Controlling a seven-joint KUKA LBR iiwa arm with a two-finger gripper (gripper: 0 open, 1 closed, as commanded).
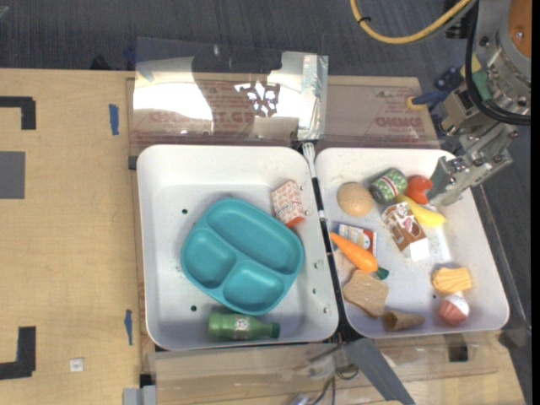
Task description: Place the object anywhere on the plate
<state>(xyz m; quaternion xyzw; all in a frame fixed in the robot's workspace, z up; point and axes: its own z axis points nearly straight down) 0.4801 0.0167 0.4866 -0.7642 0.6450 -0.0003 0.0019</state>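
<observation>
A teal plate [243, 252] with three compartments lies in the left bin [160, 226], and nothing rests on it. A red-and-white carton [287, 201] stands just off the plate's upper right rim. Along the plate's near edge lies a green bottle [242, 326]. My gripper [445, 182] hangs over the upper right part of the right bin [485, 251], right next to a red tomato [417, 188] and above a yellow piece [427, 216]. I see nothing held in it.
The right bin also holds a tan potato [355, 198], a green can [388, 184], a brown packet [403, 226], a carrot [354, 252], a bread slice [365, 292], a cone [403, 319] and other small food toys. A shiny plastic sheet [228, 91] lies behind the bins.
</observation>
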